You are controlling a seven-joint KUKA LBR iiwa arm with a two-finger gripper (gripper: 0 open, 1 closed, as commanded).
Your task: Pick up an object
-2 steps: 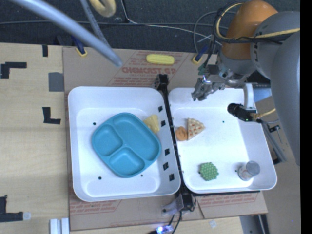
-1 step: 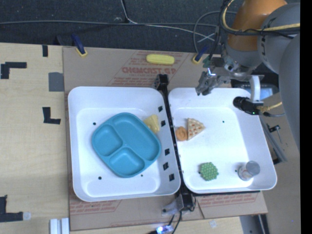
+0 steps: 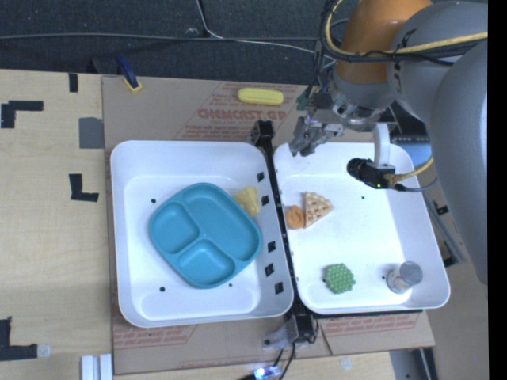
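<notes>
My gripper [image 3: 303, 146] hangs over the far left corner of the right bin [image 3: 412, 212], above the bin's rim, with nothing visible between its fingers. In the right bin lie a tan waffle-like wedge [image 3: 317, 207] touching a small orange piece [image 3: 295, 217], a green bumpy ball [image 3: 339, 278] near the front, and a grey metal can [image 3: 405, 276] at the front right. The left bin [image 3: 131, 212] holds a blue divided tray [image 3: 204, 233] and a pale yellow piece [image 3: 248, 200] at the tray's right edge.
A yellow banana-shaped item [image 3: 260, 96] lies on the cardboard behind the bins. A black cable plug [image 3: 368, 171] hangs over the right bin's far side. The arm's bulk covers the upper right.
</notes>
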